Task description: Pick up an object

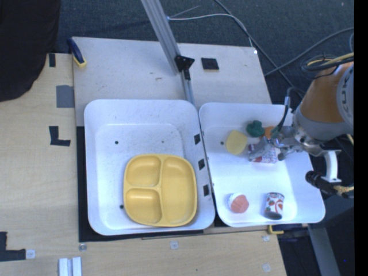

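**Robot arm reaching into the right-hand bin among small objects**

Two shallow white plastic bins sit side by side on a pale bench, seen from above at a slant. Both have rounded corners and smooth, slightly speckled floors.

The left bin [103,131] holds one thing: a yellow plastic tray [160,190], squarish with soft corners and moulded into three compartments, lying flat toward the near side of the bin.

The right bin [299,180] holds several small items. Toward its far side is a round, pale yellow object [236,142] with a matte surface, and just beyond it a small dark green, knobbly object [255,127]. Near the front edge lies a small round white piece with a pinkish-red top [238,203], and beside it, to the right, a short can [274,205] with a glossy label in red, white and dark colours.

The arm [328,105], with its broad orange band and grey casing, comes in from the right. Its gripper [265,150] hangs low over the middle of the right bin, just beside the yellow round object. The metal parts at its tip blur together with something whitish and red beneath them, so I cannot tell how the fingers stand or whether anything sits between them.

A slanted aluminium bar [164,27] rises behind the bins, and cables [230,16] trail across the dark floor.
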You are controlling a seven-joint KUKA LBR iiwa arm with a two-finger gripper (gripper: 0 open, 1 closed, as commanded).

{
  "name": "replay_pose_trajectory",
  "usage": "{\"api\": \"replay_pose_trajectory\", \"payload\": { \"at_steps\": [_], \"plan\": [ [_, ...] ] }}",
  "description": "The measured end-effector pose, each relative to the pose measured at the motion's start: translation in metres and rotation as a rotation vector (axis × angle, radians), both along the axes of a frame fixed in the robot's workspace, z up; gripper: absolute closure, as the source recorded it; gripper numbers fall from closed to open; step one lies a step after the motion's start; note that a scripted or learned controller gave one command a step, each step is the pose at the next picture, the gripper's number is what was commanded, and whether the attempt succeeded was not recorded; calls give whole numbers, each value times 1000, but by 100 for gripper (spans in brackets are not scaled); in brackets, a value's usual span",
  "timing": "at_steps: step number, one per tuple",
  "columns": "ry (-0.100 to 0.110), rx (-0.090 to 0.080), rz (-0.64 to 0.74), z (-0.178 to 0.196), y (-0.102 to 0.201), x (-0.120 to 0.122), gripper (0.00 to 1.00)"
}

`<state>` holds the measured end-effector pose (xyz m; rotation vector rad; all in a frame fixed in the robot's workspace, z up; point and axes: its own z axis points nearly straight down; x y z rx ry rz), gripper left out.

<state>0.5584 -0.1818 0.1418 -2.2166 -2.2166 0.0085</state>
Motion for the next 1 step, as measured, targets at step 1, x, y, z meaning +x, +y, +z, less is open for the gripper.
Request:
{"api": "replay_pose_trajectory", "payload": {
  "at_steps": [1],
  "plan": [
    [-5, -2, 1, -54, 1, -1, 0]
  ]
}}
